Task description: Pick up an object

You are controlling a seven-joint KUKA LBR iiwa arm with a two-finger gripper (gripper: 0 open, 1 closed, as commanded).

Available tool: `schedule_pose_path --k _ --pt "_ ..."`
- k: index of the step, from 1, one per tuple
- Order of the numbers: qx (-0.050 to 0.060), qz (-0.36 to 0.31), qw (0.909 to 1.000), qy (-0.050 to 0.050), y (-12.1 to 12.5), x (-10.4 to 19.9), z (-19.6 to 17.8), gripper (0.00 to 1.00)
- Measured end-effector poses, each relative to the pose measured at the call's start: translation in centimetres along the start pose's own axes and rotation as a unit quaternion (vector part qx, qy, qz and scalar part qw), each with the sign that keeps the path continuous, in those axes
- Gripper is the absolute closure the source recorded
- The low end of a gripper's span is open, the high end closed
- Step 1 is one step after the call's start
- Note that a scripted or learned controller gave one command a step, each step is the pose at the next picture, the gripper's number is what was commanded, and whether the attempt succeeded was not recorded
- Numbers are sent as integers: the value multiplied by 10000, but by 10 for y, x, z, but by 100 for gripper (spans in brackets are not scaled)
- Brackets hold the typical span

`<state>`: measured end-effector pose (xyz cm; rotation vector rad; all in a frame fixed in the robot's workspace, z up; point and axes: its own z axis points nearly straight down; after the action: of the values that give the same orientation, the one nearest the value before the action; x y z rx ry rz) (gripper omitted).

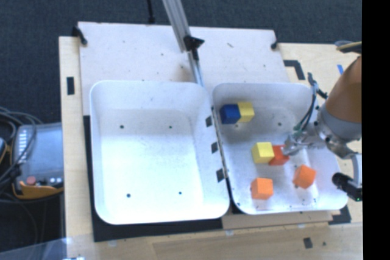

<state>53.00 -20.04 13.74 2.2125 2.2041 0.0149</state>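
White plastic made up both bins on my screen: the left bin (152, 152) lay well away from the jaws, and the right bin (268, 106) sat under them. I watched the arm (347, 100) come in from the right side of the camera view, its orange band above the grey wrist, with the gripper (291, 148) low over the middle of the right bin.

I could not tell how far the jaws stood apart; they were small and blurred against the bin floor, and I saw nothing clearly between them. A red block (279, 156) lay just beside the jaws on their left, touching or very nearly touching the tip, though I could not say which. A yellow block (262, 152) sat against the red one, on the side farther from the jaws. Below the jaws, toward the near rim, an orange block (304, 176) rested close by, and a second orange block (262, 187) lay farther off to the lower left. Up and left of the jaws, near the bin's far wall, a blue block (229, 113) and another yellow block (246, 110) stood touching each other, well apart from the gripper.
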Motion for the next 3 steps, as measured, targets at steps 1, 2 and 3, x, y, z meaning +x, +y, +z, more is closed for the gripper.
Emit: schedule_pose_path --k 1,2,3 --pt "68 -34 10000 16 4 -4 -44 100" --pt "60 -40 10000 14 7 -6 -98 100" --pt "67 -47 10000 17 9 -7 -142 100"
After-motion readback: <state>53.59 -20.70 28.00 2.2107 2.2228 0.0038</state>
